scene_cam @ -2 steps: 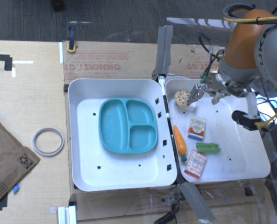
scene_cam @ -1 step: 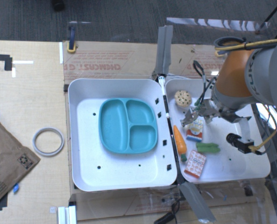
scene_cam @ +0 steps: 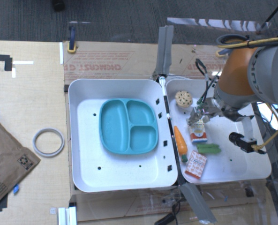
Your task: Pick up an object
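The right bin holds several small things. A tan speckled ball lies near its back left corner. An orange carrot rests along its left wall. A green pod-shaped piece and a red and white packet lie near the front. My gripper hangs low over the bin's left half, directly above a small white and red carton and touching or nearly touching its top. The arm's orange band is behind it.
The left bin holds a teal divided plate. A grey divider wall separates the two bins. On the bench to the left lie a roll of tape and a brown paper bag. A black cable fitting sits at the right.
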Tool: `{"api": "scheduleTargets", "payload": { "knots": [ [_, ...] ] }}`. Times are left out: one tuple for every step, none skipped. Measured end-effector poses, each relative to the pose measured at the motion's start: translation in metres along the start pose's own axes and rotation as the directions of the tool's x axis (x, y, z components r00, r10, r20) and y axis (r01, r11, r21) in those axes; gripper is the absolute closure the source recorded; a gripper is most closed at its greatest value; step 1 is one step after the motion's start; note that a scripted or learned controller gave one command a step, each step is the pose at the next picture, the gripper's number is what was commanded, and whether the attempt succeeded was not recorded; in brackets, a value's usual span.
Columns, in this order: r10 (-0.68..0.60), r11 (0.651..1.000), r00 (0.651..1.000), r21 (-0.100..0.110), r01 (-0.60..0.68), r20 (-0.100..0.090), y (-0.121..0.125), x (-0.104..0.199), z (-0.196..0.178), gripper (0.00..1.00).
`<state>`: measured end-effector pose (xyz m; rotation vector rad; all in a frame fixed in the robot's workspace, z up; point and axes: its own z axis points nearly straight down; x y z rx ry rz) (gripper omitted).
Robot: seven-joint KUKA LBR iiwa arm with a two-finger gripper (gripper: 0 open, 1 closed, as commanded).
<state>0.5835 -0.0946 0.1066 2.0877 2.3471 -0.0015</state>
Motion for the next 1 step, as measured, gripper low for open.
{"api": "scheduleTargets", "payload": {
  "knots": [
    [0.057, 0.998, 0.998, 0.001, -0.057, 0.000, 0.0194, 0.0555, -0.1079, 1.00]
  ]
}}
